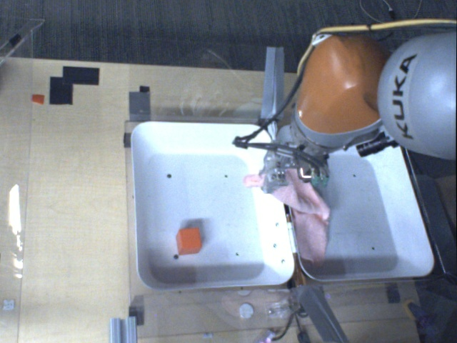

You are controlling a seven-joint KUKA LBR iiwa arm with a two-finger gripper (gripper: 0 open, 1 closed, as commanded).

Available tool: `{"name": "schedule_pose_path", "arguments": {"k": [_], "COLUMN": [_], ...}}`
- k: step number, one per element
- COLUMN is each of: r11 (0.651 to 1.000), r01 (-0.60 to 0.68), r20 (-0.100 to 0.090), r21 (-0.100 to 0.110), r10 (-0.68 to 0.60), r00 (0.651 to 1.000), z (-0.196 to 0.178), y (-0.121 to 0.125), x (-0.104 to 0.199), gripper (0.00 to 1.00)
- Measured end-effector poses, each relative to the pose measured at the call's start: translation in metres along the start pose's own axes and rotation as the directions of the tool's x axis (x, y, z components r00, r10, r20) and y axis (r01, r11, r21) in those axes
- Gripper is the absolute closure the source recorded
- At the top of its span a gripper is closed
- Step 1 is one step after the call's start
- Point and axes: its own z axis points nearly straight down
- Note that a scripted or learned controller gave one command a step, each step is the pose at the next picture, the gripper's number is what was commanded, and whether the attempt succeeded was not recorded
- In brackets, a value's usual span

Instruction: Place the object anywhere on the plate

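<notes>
Gripper (285, 171) frame centre, fingers clamped on pink cloth (308, 213); cloth hangs lower-right over divider between bins.

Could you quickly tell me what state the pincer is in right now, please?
Pincer: closed on the pink cloth, which hangs over the divide between the two bins.

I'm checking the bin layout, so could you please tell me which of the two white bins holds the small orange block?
The left bin holds the orange block, near its front edge. The right bin has the pink cloth draped over its left rim instead.
</notes>
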Motion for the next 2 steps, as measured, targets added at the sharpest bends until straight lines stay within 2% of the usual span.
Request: {"name": "schedule_pose_path", "arguments": {"k": [1, 2], "r11": [1.0, 1.0], "r01": [0.005, 0.005], "r20": [-0.003, -0.003], "r21": [0.0, 0.0], "r10": [-0.005, -0.005], "r00": [1.0, 1.0], "z": [-0.001, -0.0011], "y": [0.0418, 0.0418], "x": [0.029, 0.0289], "gripper": [1.0, 0.0]}}
